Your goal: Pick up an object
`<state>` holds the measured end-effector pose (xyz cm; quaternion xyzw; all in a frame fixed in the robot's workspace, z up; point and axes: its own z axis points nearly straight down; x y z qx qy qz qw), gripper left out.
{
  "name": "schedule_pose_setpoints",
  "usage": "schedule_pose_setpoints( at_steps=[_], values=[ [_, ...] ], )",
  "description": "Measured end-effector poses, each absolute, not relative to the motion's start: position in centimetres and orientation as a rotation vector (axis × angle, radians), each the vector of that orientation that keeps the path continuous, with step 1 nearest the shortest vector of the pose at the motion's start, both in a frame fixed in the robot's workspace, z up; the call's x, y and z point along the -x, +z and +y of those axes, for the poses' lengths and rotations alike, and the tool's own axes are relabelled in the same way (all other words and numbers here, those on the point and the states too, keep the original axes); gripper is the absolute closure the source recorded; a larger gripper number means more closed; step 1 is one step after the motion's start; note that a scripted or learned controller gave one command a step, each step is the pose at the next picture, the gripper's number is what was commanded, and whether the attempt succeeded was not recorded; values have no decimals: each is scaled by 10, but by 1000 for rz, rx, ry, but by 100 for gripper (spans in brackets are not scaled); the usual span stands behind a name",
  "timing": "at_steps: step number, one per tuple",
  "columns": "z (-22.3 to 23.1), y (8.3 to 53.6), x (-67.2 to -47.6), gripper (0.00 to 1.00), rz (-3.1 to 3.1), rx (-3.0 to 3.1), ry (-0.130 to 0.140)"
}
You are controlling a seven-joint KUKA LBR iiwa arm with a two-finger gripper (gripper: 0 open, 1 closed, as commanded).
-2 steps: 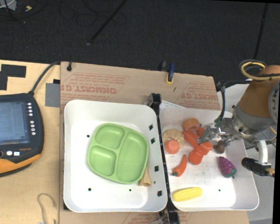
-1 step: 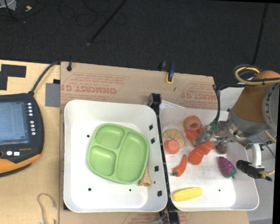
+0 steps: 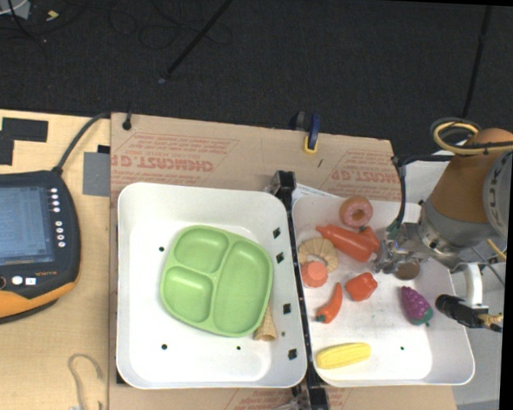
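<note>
Corn (image 3: 343,355): lying yellow and ridged at the right bin's (image 3: 455,364) near edge
Left bin (image 3: 137,322): holding a smooth green divided plate (image 3: 217,280)
Gripper (image 3: 395,259): hovering over the right bin's toy foods; grip impossible to tell

The arm (image 3: 474,191) reaches in from the right edge of the view, its orange band uppermost and the grey wrist section below it, slanting down and to the left. The gripper (image 3: 397,259) hangs low at the end of the wrist, pointing downward and leftward. Its fingertips are dark and too small to make out clearly.
</note>
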<state>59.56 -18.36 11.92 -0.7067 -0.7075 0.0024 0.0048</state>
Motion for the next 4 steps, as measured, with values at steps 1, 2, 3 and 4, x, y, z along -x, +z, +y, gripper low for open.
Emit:
schedule_pose_setpoints(
  at_steps=[1,2,3,4],
  values=[
    [-183,183,-595,100,-2223,2224,-3],
    [-185,231,-596,100,-2223,2223,-2],
    [-136,220,-590,100,-2221,2215,2],
    [-80,220,-599,100,-2224,2213,0]
  ],
)
